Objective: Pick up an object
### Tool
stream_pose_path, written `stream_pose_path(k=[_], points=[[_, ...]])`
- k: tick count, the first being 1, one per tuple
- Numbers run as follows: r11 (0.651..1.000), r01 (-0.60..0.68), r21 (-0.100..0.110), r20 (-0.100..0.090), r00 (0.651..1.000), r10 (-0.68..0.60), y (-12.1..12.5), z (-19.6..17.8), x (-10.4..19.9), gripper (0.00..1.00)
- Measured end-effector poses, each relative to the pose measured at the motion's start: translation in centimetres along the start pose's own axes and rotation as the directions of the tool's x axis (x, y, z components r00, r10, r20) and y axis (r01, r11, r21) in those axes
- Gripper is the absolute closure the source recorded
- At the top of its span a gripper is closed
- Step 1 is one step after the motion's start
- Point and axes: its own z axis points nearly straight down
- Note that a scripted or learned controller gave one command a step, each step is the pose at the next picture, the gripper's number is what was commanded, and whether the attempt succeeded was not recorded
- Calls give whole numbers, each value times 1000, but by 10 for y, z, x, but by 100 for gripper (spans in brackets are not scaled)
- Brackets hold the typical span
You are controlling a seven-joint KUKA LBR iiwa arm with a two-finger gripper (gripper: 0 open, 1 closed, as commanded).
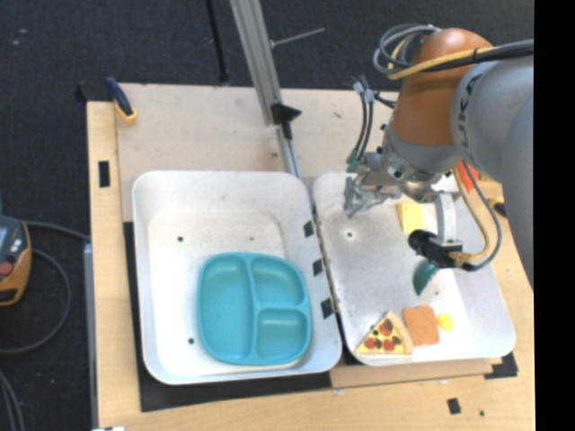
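gripper (pixel 357 197) hangs over the right shallow white bin's (pixel 377 268) far left corner; finger state cannot be told.

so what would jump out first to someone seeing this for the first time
Probably the turquoise divided tray lying in the left bin, the one big splash of colour. Then the arm's orange band on the right, with the gripper over the right bin, and the toy pizza slice at that bin's near edge.
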Motion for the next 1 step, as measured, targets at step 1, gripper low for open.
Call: stream_pose_path(k=[1], points=[[1000, -1, 0, 1, 1000, 1, 13, -11, 43, 100]])
